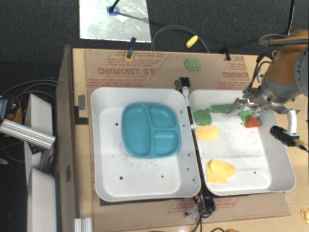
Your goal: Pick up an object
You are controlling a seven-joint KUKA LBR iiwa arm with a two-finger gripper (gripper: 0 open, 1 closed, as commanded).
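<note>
Right bin (277, 178), end effector (247, 109) over green piece (245, 114)

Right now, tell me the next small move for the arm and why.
Probably a short, straight drop. The tool hangs at the far right of the right bin, close over a small red piece and a green piece. They lie tight together, so aim for the red one.
</note>
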